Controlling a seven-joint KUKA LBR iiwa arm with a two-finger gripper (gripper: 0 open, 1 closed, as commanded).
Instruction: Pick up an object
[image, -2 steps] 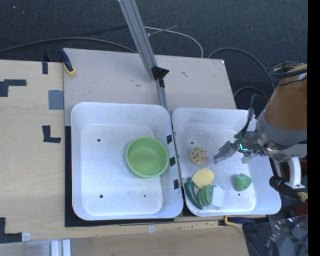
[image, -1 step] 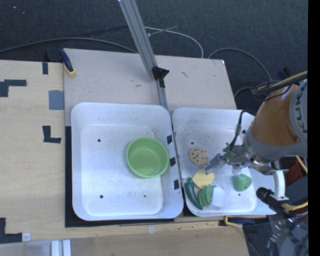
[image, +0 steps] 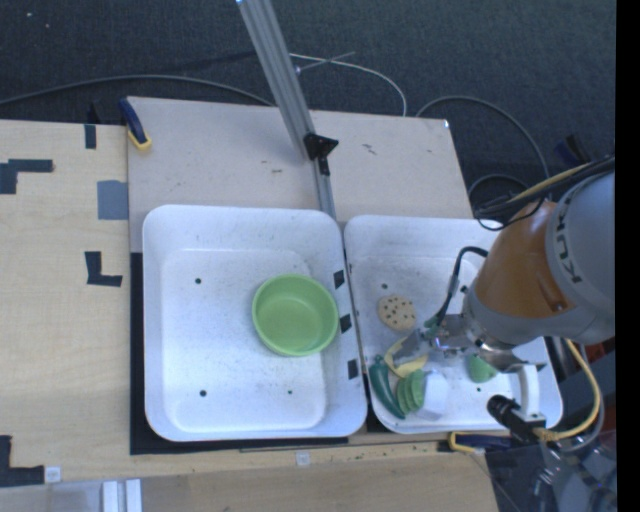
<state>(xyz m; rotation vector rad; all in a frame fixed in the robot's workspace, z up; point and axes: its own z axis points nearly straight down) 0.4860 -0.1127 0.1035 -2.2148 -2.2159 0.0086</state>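
Note:
In the right bin lie a tan cookie with dark chips, a yellowish piece, a dark green curved piece and a pale green ridged piece. Another small green thing peeks out under the arm. My gripper is low over the bin's front half, right beside the yellowish piece and just right of the cookie. The wrist hides its tip, and nothing is seen lifted.
The left bin holds a green bowl near its right wall. A metal pole slants over the back of the bench. Cables trail at the right, and a blue and yellow clamp lies at the back left.

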